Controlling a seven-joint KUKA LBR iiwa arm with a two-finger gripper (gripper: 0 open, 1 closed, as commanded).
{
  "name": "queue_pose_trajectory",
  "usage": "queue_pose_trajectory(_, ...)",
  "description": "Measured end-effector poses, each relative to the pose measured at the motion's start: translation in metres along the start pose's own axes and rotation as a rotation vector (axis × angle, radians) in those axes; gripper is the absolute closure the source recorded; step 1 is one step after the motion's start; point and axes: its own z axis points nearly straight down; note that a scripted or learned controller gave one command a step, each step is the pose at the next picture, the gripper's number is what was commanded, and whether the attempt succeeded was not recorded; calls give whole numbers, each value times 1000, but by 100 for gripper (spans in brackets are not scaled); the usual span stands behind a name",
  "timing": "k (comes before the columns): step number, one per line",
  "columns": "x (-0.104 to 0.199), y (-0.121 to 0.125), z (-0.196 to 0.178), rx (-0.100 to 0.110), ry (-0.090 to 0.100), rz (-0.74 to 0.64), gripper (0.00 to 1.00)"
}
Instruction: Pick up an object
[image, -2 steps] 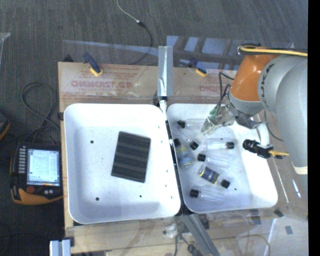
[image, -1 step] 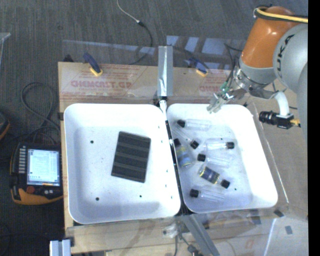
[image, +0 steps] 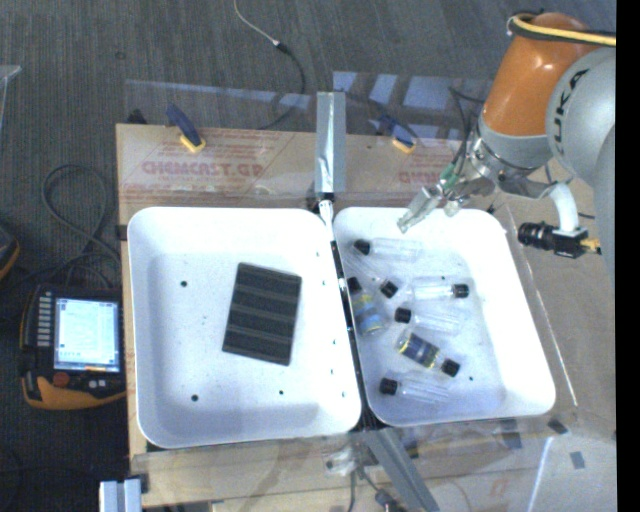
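The right white bin (image: 520, 300) holds several small clear vials with black caps. One vial (image: 390, 248) lies near the far wall, another (image: 440, 292) in the middle, one with a yellow label (image: 420, 351) lower down, and one (image: 408, 387) near the front wall. In the left white bin (image: 150, 300) a flat black ribbed block (image: 262, 313) lies alone. My gripper (image: 432, 205) hangs over the far edge of the right bin, above and just behind the farthest vial, tilted towards the left. I see nothing in it.
A metal post (image: 328, 150) stands behind the seam between the bins. Blue clamps (image: 185, 128) hold the board at the back. A handheld pendant (image: 75, 345) with cables lies left of the bench. A black fitting (image: 545, 237) juts from the arm beside the right bin.
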Motion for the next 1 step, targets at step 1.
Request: queue_pose_trajectory(1,-41,-94,68,2,3,-126,0)
